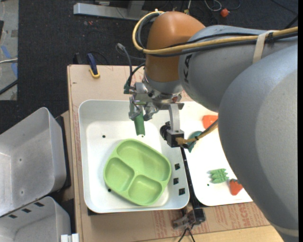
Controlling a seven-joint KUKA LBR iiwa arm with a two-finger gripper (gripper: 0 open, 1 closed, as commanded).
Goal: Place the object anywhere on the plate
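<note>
You see the tool (140,116) above the left white bin (90,142), closed on a dark green stick-shaped object (139,125) that hangs upright between its fingers. The light green three-compartment plastic plate (137,171) lies in the same bin, just below this object. In the right bin (213,156) lie a small green piece (218,176) and two orange pieces (235,187).

Robotics lab. Wooden counter (78,142) with two shallow white bins (90,142), clamp (93,65) at its edge, loose cables (208,5) on dark floor. Large grey industrial arm (246,85) overhead.
</note>
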